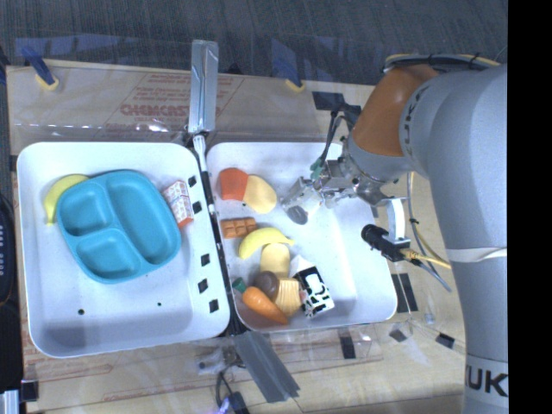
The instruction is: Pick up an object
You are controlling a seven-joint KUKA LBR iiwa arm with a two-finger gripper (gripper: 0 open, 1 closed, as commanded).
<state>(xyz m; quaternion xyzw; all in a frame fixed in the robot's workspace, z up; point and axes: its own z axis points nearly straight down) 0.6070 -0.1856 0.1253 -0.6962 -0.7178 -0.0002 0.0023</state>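
Arm [431, 136]: reaches into the right bin [362, 300].
Left bin [52, 317]: blue tray [116, 222], banana [60, 192].
Food pile [267, 270]: near the divider — apart from the jaws.
Jaws [300, 203]: low over bare floor — open or clenched, cannot tell.
Risk: closing here likely catches nothing.

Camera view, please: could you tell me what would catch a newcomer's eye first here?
Probably the big grey arm with its orange band, reaching in from the right so that its gripper sits over the upper part of the right bin. Next, the bright blue divided tray lying in the left bin, with a yellow banana peeking out at its upper left. Then the cluster of toy food along the right bin's left side, an orange carrot nearest the front.
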